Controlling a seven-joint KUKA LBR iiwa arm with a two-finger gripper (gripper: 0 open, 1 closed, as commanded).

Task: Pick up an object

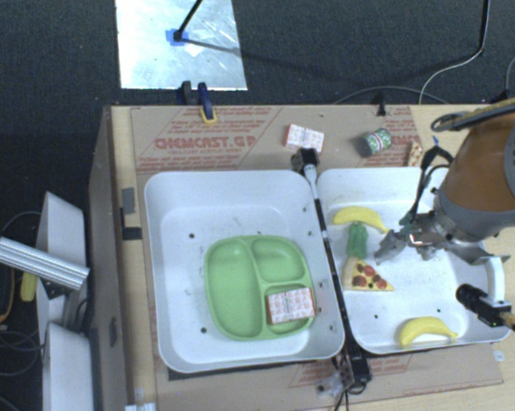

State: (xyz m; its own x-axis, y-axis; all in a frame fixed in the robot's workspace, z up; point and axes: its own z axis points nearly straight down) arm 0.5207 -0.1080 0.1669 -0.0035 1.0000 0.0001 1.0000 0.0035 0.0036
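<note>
A banana (426, 330) lies lower right, long axis left-right. Above it a pizza slice (368, 277), green pickle (357, 239) standing top-to-bottom, and second banana (358, 217). The tool (394, 246) hovers beside the pickle, seemingly spread, holding nothing.

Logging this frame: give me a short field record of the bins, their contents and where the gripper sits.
left bin: holds a green divided plate with a small red-patterned packet in its lower right compartment
right bin: two bananas, a green item, a pizza slice toy
gripper: over the right bin, right of the green item, nothing visibly between its fingers
outside bins: small can and a packet on the board behind
</note>
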